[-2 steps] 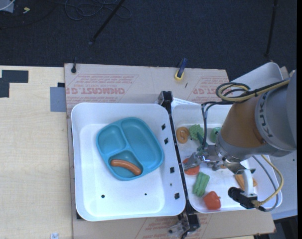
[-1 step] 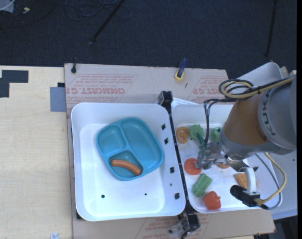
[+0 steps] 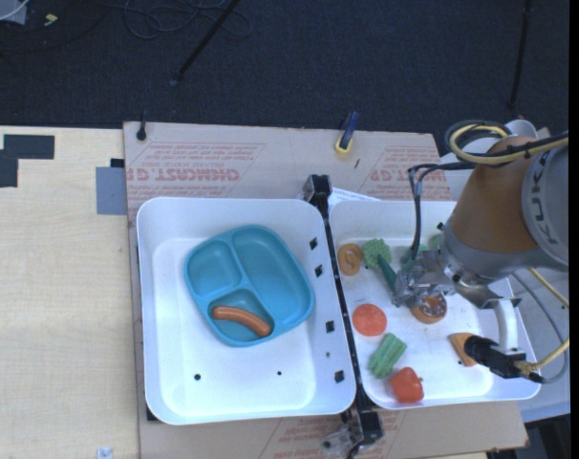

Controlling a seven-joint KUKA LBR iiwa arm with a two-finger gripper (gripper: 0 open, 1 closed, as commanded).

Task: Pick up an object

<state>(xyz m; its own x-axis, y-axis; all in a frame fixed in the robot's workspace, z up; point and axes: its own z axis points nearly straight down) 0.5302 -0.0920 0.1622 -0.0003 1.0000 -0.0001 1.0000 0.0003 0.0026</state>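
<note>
Red pepper (image 3: 407,385) and green pickle (image 3: 387,353) are being shown low in the right bin (image 3: 519,381). Higher, mid-right of the frame, a brown round piece (image 3: 429,308) is being touched by the gripper (image 3: 411,293); its grip cannot be told.

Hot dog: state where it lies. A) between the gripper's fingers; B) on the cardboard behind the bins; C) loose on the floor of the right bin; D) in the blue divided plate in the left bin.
D: the hot dog rests in a lower compartment of the blue divided plate, which sits in the left bin.
</note>
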